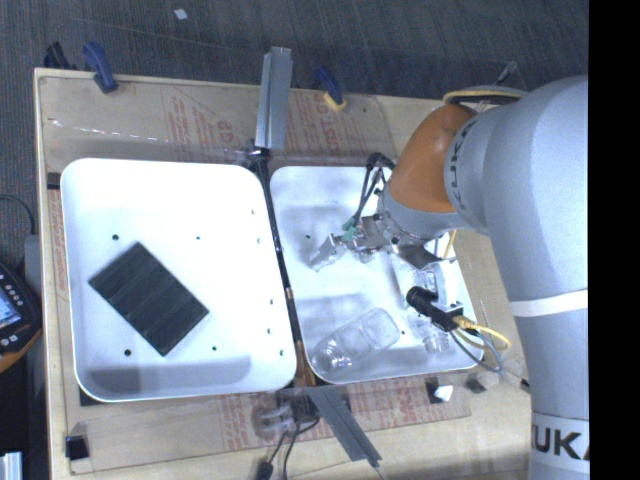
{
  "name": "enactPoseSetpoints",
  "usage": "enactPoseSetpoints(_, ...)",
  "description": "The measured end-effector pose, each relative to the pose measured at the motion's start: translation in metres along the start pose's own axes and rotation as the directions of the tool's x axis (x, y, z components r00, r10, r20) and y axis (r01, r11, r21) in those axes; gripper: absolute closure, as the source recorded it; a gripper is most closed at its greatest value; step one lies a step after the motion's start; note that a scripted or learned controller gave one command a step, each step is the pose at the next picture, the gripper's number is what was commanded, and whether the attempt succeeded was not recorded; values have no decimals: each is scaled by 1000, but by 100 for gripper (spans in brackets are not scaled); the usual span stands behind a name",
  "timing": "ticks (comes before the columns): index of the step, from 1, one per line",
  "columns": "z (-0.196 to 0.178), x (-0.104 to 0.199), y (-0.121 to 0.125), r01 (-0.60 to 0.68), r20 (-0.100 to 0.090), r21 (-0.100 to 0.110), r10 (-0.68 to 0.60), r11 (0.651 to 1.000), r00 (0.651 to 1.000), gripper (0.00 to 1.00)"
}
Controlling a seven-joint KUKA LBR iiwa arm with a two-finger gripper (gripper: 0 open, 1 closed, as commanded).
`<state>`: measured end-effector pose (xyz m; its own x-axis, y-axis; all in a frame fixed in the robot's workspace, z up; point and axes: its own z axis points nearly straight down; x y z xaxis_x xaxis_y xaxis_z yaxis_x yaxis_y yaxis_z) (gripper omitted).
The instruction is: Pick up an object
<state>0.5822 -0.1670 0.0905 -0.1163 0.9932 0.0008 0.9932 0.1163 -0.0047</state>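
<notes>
A dark ribbed rectangular pad (148, 297) lies flat and turned at an angle in the left bin (100, 183). In the right bin (310, 188), a clear plastic object (355, 338) rests near the front wall. A smaller clear piece (434, 343) sits at that bin's front right corner. My gripper (326, 253) hangs low over the middle of the right bin, pointing left, above and behind the clear plastic object and apart from it. Nothing shows between its tips. The grey arm with the orange band (430, 158) covers the right bin's right side.
A black part with a yellow cable (432, 306) juts from the wrist over the right bin's right edge. A metal bar (272, 98) stands at the back between the bins, with blue clamps (98, 66) along the bench's rear edge.
</notes>
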Motion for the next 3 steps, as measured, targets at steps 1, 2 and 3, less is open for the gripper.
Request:
enactPoseSetpoints(1, -80, 27, 78, -189, 0, -3, 189, 982, 982, 0)
enactPoseSetpoints(2, -210, -15, 17, -172, 0, -4, 172, 985, 985, 0)
enactPoseSetpoints(3, -168, -28, -3, -164, 0, -2, 164, 986, 986, 0)
